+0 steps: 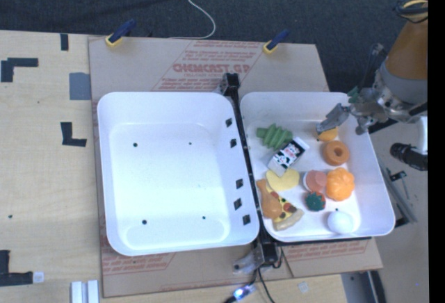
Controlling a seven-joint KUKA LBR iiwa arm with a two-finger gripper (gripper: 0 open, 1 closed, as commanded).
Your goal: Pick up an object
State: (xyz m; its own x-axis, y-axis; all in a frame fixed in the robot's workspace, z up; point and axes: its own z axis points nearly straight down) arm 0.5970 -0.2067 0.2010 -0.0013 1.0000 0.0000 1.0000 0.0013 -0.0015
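White left bin (118, 121): you see only its bare floor with a few dark dots
Cardboard (208, 69): it lies under both bins, with red print and a blue-and-yellow clamp (119, 32) at each far corner
Cable (198, 6): you can follow it curving down from the top edge over the dark floor
Right bin (379, 187): it touches the left bin along the middle seam and holds all the toys
Green toy (274, 134): near the seam, toward the far side
Black-and-white box (286, 156): just beside the green toy, tilted
Yellow piece (281, 180): touching the box's near end
Pizza slice (285, 213): at the near wall, beside an orange-brown toy (268, 201)
Pink disc (316, 180): between the yellow piece and the orange fruit (340, 183)
Teal toy (315, 201): just below the disc
White ball (340, 222): in the near right corner
Doughnut (336, 152): above the fruit
Gripper (329, 125): you see it low over the far right of the bin, a small yellow-orange piece (327, 134) at its tip; whether the fingers are spread or pinching it you cannot tell
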